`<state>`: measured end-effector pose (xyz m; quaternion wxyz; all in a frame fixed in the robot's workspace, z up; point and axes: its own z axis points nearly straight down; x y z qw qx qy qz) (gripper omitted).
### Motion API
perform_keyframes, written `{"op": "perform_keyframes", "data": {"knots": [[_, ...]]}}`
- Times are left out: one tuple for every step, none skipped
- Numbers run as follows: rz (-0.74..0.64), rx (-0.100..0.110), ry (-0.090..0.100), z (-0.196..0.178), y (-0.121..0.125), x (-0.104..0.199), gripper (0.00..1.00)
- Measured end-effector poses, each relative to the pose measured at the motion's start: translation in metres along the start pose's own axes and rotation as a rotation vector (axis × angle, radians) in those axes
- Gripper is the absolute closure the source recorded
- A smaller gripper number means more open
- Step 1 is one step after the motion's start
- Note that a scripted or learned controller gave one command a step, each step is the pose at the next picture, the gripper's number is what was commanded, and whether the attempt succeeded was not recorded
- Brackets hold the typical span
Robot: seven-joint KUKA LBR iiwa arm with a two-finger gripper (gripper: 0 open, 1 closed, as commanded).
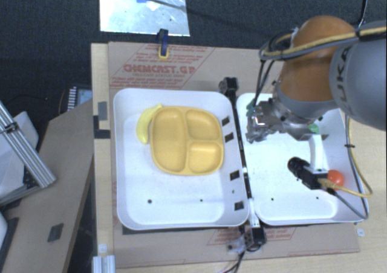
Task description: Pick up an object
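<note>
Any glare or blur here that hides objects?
Camera view: even light; the yellow three-compartment plastic plate in the left shallow white bin is sharp; glare sits on the silvery foil sheet beyond the bins; the arm's orange band looks soft.

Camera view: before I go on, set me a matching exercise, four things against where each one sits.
1. divided plate
2. curved yellow piece
3. small orange ball
4. tool

A. in the right bin, near its right wall
B. above the right bin's left part
C. middle of the left bin
D. left bin, at the plate's left edge

Pairs: 1-C, 2-D, 3-A, 4-B.
</note>
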<state>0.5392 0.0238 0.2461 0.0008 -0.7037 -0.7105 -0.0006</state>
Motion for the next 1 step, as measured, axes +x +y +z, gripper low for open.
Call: {"op": "perform_keyframes", "data": {"knots": [[-0.001, 0.0, 0.0, 0.0176, -0.0093, 0.0577, 1.0]]}}
